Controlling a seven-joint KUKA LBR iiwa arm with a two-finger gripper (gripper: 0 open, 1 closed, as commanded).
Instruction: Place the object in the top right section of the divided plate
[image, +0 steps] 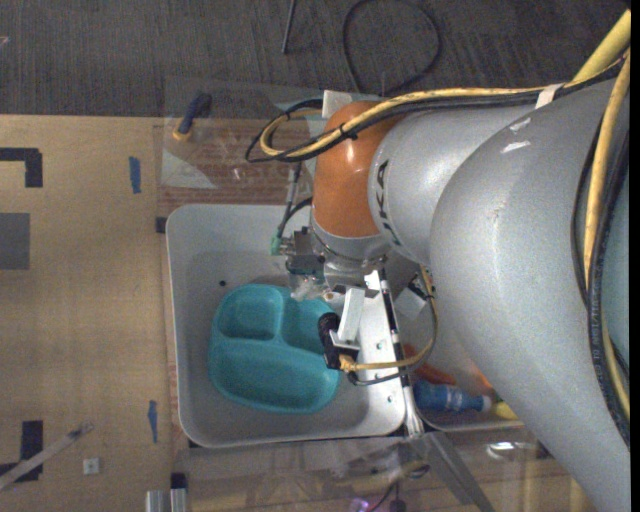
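A teal divided plate (262, 372) lies in the left white bin (190, 262). It has two smaller sections along its far side and one large section on the near side. My gripper (306, 289) hangs below the orange wrist band, just over the plate's far right section. The wrist and its white bracket hide that section's right part. I cannot make out any object held at the gripper from this angle.
The grey arm covers most of the right bin; a blue bottle-like item (456, 401) and something orange (482, 380) show at its near edge. Yellow and black cables (300, 135) loop behind the wrist. Blue tape marks (135, 174) sit on the wooden bench to the left.
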